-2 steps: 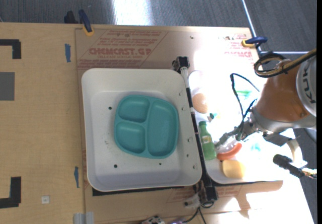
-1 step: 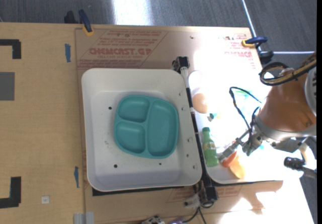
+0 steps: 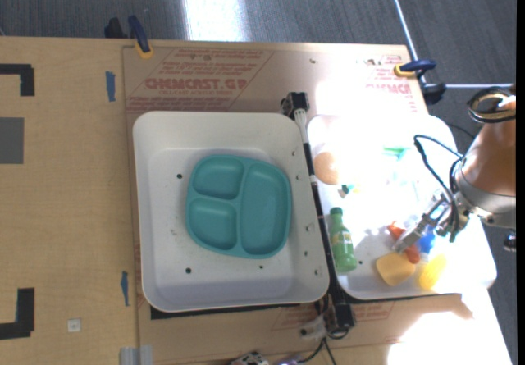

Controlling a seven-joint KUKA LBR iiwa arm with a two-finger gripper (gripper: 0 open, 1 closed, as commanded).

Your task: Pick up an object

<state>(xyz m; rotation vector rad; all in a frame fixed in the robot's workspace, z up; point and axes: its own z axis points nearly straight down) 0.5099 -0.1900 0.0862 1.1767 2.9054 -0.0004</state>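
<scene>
- Red "CHEMCAST" printed on the brown cardboard (image 3: 197, 83).
- End effector (image 3: 420, 234) low in the right bin (image 3: 469, 271), near its edge; open or closed, cannot tell.

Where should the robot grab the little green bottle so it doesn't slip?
Best guess: across the middle of the green bottle, where its body is widest. It seems to lie on its side along the left wall of the right bin, cap towards the far end. So come straight down from above, jaws either side of the body. The wall crowds its left side, so that may be tight.
</scene>
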